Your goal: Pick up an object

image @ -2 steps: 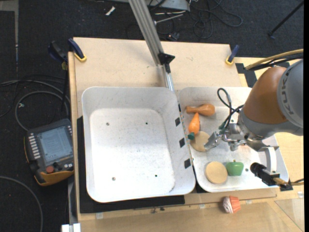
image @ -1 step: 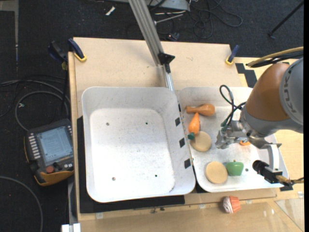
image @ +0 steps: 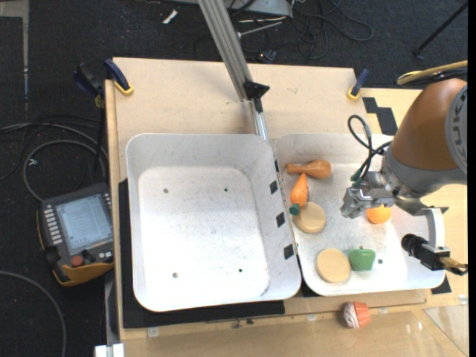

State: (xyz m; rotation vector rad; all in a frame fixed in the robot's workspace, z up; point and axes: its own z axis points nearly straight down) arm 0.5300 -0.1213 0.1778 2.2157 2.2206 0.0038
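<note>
The right bin point(image: 331, 149) holds several small items. My gripper point(image: 355, 202) hangs low over its right half, reaching in from the right. An orange fruit point(image: 380, 215) lies right beside the gripper, on its right. To the left are a carrot point(image: 299, 190), a brown bread-like piece point(image: 311, 169) and a round tan disc point(image: 311, 219). Near the front lie a second tan disc point(image: 334, 265) and a green pepper point(image: 362, 259).
The left bin point(image: 132, 171) sits alongside, its raised wall meeting the right bin. A metal pole point(image: 227, 39) slants down from the back to the bins' junction. A pink-orange item point(image: 356, 314) lies on the bench in front of the right bin.
</note>
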